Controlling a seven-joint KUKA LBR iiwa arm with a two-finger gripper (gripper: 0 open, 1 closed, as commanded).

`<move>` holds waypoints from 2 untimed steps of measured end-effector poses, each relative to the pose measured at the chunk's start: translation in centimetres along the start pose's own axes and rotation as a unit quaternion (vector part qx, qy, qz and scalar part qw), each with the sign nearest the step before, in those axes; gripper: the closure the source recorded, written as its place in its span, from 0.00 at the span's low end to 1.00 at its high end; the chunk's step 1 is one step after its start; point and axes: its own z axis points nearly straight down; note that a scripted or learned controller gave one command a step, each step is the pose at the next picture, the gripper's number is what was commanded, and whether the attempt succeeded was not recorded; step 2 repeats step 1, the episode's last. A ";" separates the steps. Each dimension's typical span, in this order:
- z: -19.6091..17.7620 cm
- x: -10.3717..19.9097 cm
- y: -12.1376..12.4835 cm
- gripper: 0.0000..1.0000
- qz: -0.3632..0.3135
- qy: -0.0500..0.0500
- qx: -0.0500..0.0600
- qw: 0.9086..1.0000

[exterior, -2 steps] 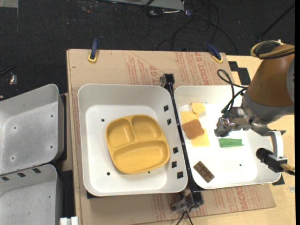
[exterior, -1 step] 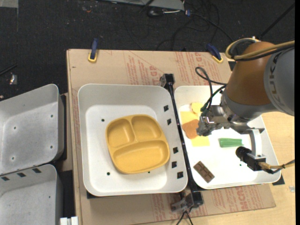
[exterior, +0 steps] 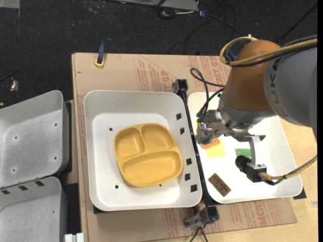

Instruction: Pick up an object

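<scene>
My gripper (exterior: 206,135) reaches down into the right bin (exterior: 282,190) near its left wall, right over an orange object (exterior: 211,145) and a yellow flat piece (exterior: 217,150). The arm's grey wrist and orange band hide most of the gripper. A green item (exterior: 243,153) lies just right of the yellow piece. A brown rectangular block (exterior: 219,184) rests near the bin's front. In the left bin (exterior: 96,185) lies a yellow divided plate (exterior: 148,154).
A black camera or cable fitting (exterior: 251,168) hangs off the arm over the right bin. Both bins sit on a cardboard-covered bench (exterior: 131,69). White trays (exterior: 30,135) stand at the far left. A blue and yellow clamp (exterior: 100,54) is at the bench's back edge.
</scene>
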 end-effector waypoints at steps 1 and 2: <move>0.1 6.0 -1.4 1.00 0.000 0.000 0.001 1.000; 0.1 6.0 -1.4 1.00 0.000 0.000 0.001 1.000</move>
